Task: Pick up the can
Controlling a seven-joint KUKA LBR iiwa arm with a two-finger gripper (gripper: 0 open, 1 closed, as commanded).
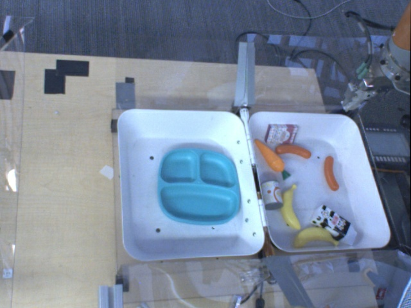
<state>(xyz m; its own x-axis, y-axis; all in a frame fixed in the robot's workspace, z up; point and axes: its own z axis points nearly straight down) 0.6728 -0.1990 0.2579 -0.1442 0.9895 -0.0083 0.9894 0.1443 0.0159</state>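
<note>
Camera view shows two white bins. One blue plastic tray (196, 186) with three hollows lies in the left bin (138, 191). Right of the tray, in the right bin (359, 172): two bananas (290, 207), two sausages (293, 151), one carrot (270, 156), two small cartons (281, 133). One little round can (271, 194) lies just right of the tray, on its side, its long way pointing up-and-down. Gripper (355, 96) hangs far upper right of the tray; I cannot tell how it is set.

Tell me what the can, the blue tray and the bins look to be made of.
Can: probably metal under a white printed label with a grey end; too small to be sure. Blue tray: looks like moulded plastic, matte turquoise, with soft rounded compartment edges. Bins: seemingly thin white plastic, smooth and slightly glossy, with rounded corners and a faint sheen on the walls.
</note>
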